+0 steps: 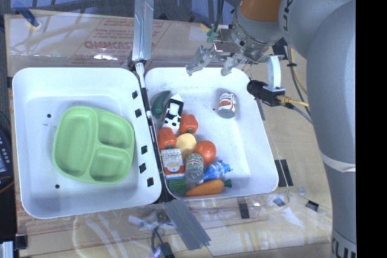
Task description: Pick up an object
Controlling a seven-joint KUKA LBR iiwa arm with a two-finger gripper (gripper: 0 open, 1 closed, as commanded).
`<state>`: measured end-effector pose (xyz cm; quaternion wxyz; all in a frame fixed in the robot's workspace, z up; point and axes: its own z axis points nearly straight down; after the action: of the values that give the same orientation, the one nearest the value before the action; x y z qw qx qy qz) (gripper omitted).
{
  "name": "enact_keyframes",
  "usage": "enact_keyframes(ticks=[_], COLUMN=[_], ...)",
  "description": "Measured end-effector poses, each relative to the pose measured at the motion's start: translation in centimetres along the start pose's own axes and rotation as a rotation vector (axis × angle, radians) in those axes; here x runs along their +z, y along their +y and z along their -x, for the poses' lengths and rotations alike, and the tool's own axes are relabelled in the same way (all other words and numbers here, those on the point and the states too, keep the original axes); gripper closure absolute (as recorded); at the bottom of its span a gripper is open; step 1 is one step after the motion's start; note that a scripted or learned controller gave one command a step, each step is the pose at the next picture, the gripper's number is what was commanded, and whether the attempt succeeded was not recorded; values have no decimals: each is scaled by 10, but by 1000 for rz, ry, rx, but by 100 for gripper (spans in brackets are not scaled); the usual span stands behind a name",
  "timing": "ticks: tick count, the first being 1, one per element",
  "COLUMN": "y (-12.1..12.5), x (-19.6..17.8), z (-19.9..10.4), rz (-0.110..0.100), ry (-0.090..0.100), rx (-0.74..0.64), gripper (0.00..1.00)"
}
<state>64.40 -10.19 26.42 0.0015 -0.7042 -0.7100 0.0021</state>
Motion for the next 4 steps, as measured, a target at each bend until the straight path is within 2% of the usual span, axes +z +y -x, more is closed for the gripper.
enact_keyframes(ticks=[1, 2, 3, 4], y=[-39, -47, -46, -45], x=[146, 157, 146, 141], z=[-1, -10, -11, -7], rz=[10, 37, 38, 44], ry=[2, 3, 4, -1], rx=[164, 245, 242, 245], gripper=[0, 0, 100, 0])
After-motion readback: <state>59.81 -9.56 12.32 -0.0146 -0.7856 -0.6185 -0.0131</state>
